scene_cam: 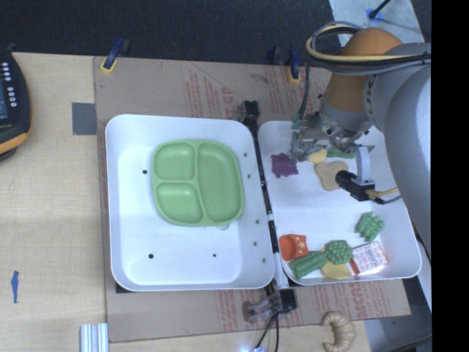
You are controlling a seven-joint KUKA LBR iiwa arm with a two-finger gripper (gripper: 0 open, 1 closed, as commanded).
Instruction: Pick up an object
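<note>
The arm comes in from the right and sets the gripper point(303, 147) over the far left corner of the right bin point(322, 218), low above the white floor. Its mechanism blocks the view from above, so I cannot tell whether it is released or clenched, and nothing is visibly held in it.

The nearest candidates for picking lie close around it. A purple toy piece point(284, 165) lies just beside the gripper, slightly toward the camera and the left. A small pale yellow piece point(317, 155) sits right against its other side; whether they touch is unclear. A tan piece point(331, 175) lies just beyond that, a little nearer the camera.

Well apart from the gripper, toward the near right, a green knobbly toy point(369, 226) rests alone on the bin floor. A cluster fills the near edge of the same bin, straight toward the camera from the gripper. It holds an orange-red toy point(292, 246) in the left corner and a toy broccoli point(338, 251) whose stalk reaches leftward. A yellow piece point(337, 271) is tucked under the broccoli, and a red-and-white packet point(371, 257) lies at the right end.

Across the divider to the gripper's left, the left bin point(132, 218) holds a green divided plate point(198, 182), lying flat near its middle. Outside both bins, past the near cluster, a tan curled object point(338, 330) lies on the cardboard sheet point(183, 79).
</note>
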